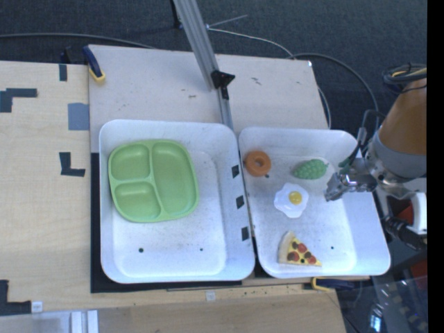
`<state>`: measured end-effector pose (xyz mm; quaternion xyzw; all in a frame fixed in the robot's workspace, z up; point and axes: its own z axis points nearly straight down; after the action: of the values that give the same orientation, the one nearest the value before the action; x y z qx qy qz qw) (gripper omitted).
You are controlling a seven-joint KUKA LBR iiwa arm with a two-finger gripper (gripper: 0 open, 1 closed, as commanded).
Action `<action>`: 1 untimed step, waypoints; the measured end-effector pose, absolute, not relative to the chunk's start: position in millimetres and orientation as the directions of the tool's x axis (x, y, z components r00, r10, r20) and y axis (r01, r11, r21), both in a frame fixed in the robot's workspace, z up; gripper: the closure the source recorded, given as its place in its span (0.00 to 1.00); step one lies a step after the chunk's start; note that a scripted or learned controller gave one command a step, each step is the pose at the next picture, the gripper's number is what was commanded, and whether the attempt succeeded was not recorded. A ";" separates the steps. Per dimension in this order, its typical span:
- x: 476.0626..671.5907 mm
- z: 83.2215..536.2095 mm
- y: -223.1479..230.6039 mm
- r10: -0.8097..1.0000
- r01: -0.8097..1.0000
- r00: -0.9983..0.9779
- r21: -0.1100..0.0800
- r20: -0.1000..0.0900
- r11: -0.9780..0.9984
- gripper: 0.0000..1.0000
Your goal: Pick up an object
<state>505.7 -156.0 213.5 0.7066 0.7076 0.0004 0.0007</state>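
Note:
The right bin point(361, 245) holds an orange doughnut point(258, 163), a green bumpy toy point(309, 169), a fried egg point(292, 200) and a pizza slice point(297, 250). My gripper point(337, 188) hangs over the right part of this bin, just right of the green toy and of the egg, tilted down to the left. Nothing shows between its fingers.
The left bin point(208, 248) carries a green divided plate point(152, 180) in its upper left part. A metal pole point(201, 40) slants down to the gap between the bins. Cables run along the bench's back edge. A blue and yellow clamp point(94, 64) sits at the back left.

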 end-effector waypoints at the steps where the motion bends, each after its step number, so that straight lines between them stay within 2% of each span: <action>1: 511.7 206.0 -105.9 1.000 1.000 -0.006 -0.002 0.002 0.006 1.00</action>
<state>511.7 -105.9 206.0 0.7051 0.7091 -0.0002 -0.0013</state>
